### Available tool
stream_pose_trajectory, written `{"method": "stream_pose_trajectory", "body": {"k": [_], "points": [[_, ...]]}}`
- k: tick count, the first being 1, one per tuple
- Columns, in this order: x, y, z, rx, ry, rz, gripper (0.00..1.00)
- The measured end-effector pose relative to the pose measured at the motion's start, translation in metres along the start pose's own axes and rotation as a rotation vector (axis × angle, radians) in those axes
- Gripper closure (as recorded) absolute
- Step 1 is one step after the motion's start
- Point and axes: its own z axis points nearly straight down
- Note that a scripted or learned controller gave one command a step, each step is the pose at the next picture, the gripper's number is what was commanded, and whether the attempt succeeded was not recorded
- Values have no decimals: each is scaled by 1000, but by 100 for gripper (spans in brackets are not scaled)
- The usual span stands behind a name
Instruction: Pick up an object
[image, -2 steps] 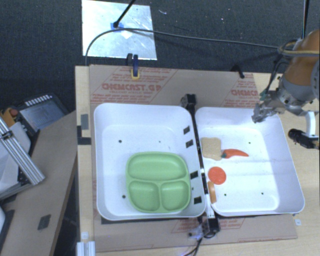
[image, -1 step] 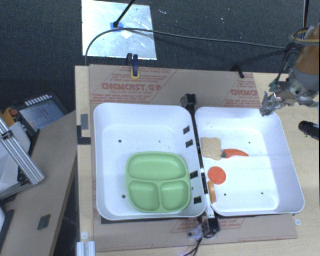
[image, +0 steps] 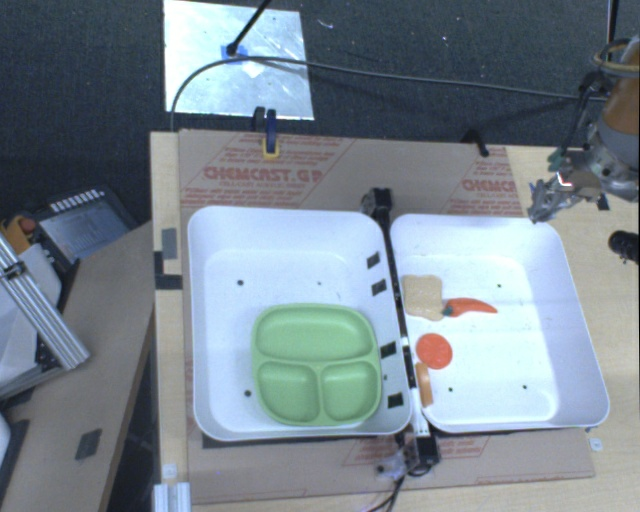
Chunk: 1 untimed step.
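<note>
The right bin (image: 560, 300) holds a tan slice of bread (image: 422, 296), an orange carrot (image: 470, 308), a flat red-orange disc (image: 434, 351) and a small orange stick (image: 424, 384) by the bin's left wall. My gripper (image: 545, 203) hangs at the far right, above the right bin's back right corner and well away from all these objects. Nothing shows between its fingers.
A green three-compartment plate (image: 316, 362) lies in the left bin (image: 230, 260). Black clips (image: 380, 200) join the bins along the middle seam. A cable (image: 430, 80) runs across the dark floor behind the bench. Grey equipment (image: 40, 300) stands at the left.
</note>
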Motion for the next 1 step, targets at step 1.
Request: {"method": "stream_pose_trajectory", "body": {"k": [1], "points": [[55,-16,-10,3,3,-3,100]]}}
